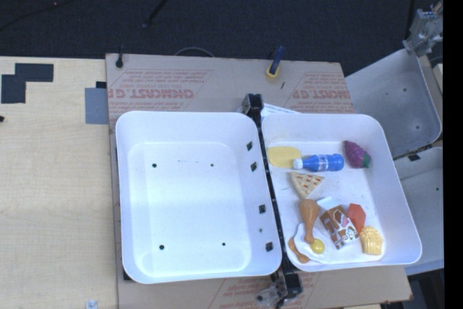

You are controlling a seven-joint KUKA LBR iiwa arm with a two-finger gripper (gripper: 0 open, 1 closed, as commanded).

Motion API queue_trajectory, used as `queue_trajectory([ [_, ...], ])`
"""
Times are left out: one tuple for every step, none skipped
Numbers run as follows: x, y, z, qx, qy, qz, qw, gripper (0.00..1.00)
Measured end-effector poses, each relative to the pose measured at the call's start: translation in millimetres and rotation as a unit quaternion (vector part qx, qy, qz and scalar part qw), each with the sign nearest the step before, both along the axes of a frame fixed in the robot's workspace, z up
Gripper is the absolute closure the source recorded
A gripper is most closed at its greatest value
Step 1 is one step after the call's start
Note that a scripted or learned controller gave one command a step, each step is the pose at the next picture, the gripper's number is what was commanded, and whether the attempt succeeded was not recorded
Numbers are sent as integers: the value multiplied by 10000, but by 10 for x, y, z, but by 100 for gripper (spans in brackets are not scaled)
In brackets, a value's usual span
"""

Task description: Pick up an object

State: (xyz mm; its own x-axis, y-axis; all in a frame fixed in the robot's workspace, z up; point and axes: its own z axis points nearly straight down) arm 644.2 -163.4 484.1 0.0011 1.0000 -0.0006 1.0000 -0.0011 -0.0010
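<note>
The right bin point(394, 177) holds several toy foods. A blue bottle point(322, 163) lies on its side near the bin's middle, with a yellow piece point(284, 155) to its left and a purple fruit point(355, 153) to its right. Below them lie a pizza slice point(307, 184), a chicken drumstick point(309, 217), a fried egg point(311, 247), a brown and white box point(338, 226), a red piece point(357, 215) and a yellow ridged piece point(372, 240). A grey piece of machinery point(423, 29) stands at the upper right, well apart from the toys.
The left bin point(126, 192) sits beside the right one, joined by a black divider point(262, 184). Both rest on a cardboard sheet point(188, 87) on a wooden bench. A blue and yellow clamp point(275, 63) stands at the cardboard's far edge. A grey metal plate point(394, 94) lies to the right.
</note>
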Motion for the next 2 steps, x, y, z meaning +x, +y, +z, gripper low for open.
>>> queue_trajectory([
  [3, -447, 22, 0, -1, 4, 10000, 100],
  [-15, -479, -1858, 26, 69, 4, 10000, 100],
])
